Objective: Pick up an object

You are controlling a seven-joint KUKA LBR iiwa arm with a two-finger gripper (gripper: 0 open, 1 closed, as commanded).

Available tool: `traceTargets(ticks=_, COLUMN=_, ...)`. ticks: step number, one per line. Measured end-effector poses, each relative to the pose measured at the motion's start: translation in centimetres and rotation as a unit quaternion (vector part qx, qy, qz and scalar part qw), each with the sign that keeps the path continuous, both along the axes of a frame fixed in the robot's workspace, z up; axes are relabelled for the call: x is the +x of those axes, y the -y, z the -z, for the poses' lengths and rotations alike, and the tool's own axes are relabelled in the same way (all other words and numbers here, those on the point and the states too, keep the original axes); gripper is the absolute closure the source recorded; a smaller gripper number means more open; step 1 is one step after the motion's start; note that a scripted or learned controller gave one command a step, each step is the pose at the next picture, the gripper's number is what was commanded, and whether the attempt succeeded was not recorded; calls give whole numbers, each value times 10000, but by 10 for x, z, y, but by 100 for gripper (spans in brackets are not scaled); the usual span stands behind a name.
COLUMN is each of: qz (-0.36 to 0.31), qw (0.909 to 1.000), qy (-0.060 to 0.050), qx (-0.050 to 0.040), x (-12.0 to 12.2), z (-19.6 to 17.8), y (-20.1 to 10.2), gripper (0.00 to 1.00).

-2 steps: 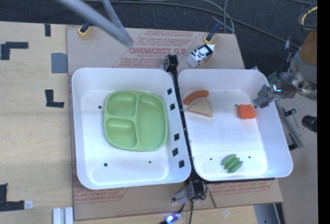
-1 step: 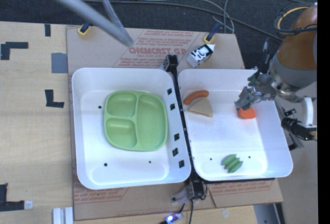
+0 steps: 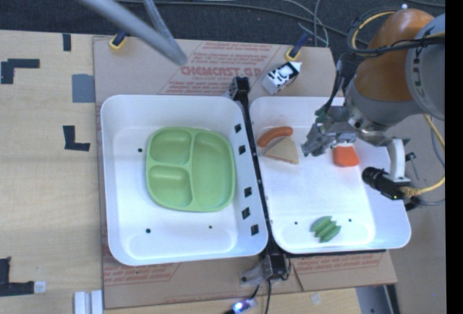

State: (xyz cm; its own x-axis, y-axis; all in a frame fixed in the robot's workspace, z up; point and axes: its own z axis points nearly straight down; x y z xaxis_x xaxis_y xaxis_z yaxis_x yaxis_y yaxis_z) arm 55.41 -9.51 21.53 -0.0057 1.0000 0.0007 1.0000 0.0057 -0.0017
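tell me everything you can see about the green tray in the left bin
The green tray is a light green, smooth, plastic-looking plate with rounded corners, divided by raised ridges into three compartments: two smaller ones on its left side and a longer one on its right. It lies flat, right way up, slightly rotated, near the middle of the left bin, resting on the bin's white floor. Its compartments hold nothing, and nothing else touches it.

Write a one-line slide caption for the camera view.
KUKA arm's tool hovers in the right bin near sausage, wedge, orange block and green pods; green tray lies left.
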Motion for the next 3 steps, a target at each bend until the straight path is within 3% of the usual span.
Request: traceTargets(ticks=3, qz=0, qw=10000, qy=-2, qx=-3, x=15, z=12, y=-157, gripper=100)
